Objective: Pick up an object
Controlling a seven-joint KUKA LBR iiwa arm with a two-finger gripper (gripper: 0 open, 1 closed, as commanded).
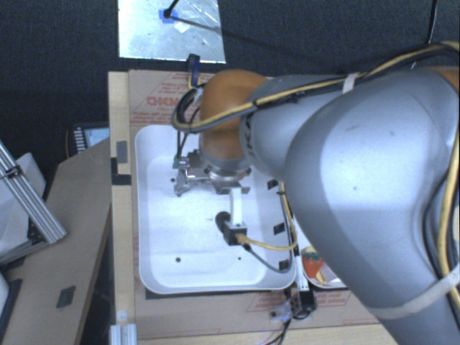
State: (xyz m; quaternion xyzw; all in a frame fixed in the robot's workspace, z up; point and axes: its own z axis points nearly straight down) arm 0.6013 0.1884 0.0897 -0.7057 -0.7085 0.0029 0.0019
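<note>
Hanging low over the left bin [144, 192], your end effector [212, 180] points straight down, probably lining up a top grab, but I can't tell if it's open or closed. The only pickable thing I spot is an orange-red object [314, 263] in the right bin [334, 284], half-hidden under the arm [359, 157].

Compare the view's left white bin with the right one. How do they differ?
The left bin lies mostly in plain sight; the right bin is largely covered by the arm. The gripper hangs over the left bin, not the right bin. An orange thing shows in the right bin; the left bin's visible floor shows white. Both are shallow and white.
</note>
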